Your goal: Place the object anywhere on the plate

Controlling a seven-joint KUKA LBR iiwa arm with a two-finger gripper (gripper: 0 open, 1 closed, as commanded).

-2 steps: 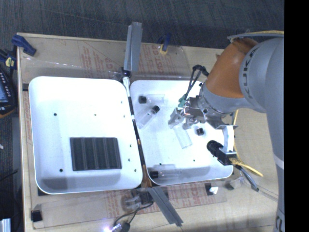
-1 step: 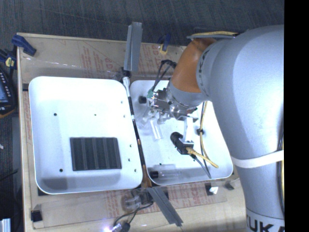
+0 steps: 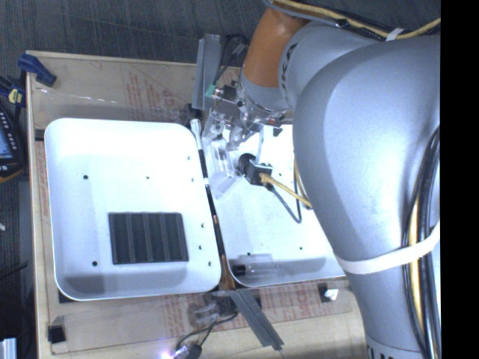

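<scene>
A dark grey ribbed plate (image 3: 148,238) lies flat in the left bin (image 3: 82,148), toward its front. My gripper (image 3: 219,159) hangs low over the far left corner of the right bin (image 3: 247,223), just beside the divider between the bins. It is well behind and to the right of the plate. Nothing shows clearly in the gripper, and the arm's bulk hides most of the right bin. A pale, see-through object (image 3: 258,266) lies against the front wall of the right bin.
The large grey arm (image 3: 359,163) covers the right side of the bench. A yellow cable (image 3: 288,193) loops below the wrist. Metal brackets (image 3: 254,320) sit at the front between the bins, and a blue clamp (image 3: 36,67) at the far left corner.
</scene>
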